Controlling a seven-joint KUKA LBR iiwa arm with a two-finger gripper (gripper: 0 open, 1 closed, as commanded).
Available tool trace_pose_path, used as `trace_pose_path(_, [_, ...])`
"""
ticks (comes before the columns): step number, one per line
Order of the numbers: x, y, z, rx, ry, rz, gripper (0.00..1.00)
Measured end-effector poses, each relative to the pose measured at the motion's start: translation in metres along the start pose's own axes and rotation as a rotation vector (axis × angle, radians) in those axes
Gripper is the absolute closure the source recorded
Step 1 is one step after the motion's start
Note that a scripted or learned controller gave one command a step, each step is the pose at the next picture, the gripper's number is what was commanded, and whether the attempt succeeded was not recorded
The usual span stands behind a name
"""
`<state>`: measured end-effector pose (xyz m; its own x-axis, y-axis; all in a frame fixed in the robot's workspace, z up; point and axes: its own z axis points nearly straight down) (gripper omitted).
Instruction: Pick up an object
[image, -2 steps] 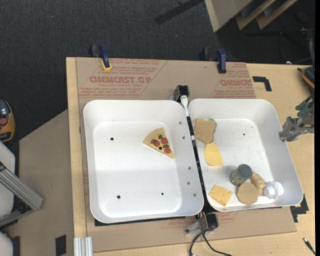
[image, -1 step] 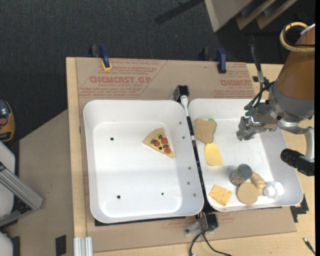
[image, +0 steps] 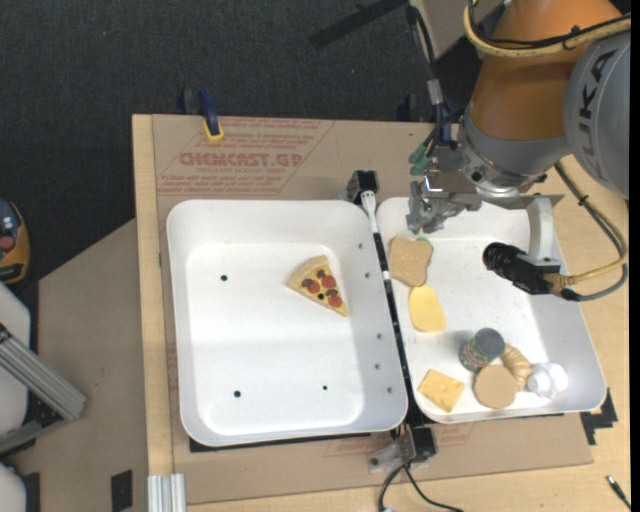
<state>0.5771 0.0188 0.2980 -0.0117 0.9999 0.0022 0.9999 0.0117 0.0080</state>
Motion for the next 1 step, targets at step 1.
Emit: trace_pose_path(1, [0.0586, 0.0107, -0.1491, -0.013, 0.001, 0.003, 1.0])
